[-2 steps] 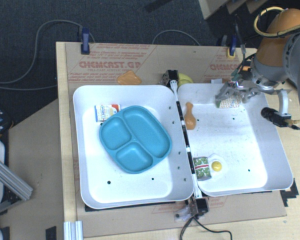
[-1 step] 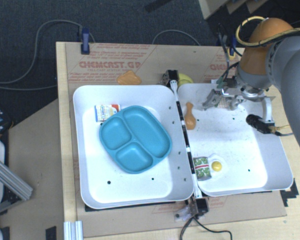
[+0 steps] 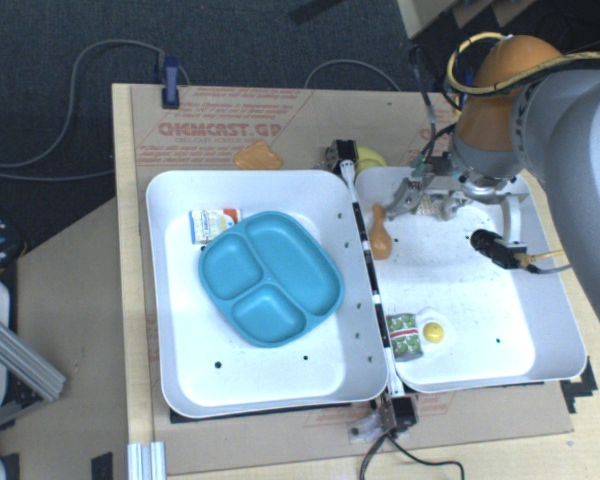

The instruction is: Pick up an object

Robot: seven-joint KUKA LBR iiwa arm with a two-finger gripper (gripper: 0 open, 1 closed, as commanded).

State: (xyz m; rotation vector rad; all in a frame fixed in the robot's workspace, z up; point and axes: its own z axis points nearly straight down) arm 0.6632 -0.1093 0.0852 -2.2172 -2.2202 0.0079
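While gripper [image 3: 423, 196] hangs over right bin [image 3: 500, 353], grip state unclear; orange piece [image 3: 379, 236] just left, against wall: risk of fingers striking rim.

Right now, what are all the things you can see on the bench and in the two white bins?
left bin: 1, white, left half of the bench
right bin: 1, white, beside it on the right
divided plate: 1, blue, three sections, middle of the left bin
small packet: 1, white with red and blue, left bin, at the plate's upper left edge
orange object: 1, orange, right bin, against its left wall
green packet: 1, green and white, right bin, lower left
yellow ball: 1, yellow, right next to the green packet
orange blob: 1, orange, on the bench behind the left bin
blue clip: 1, blue, bench's far left edge
gripper: 1, grey, over the right bin's far end
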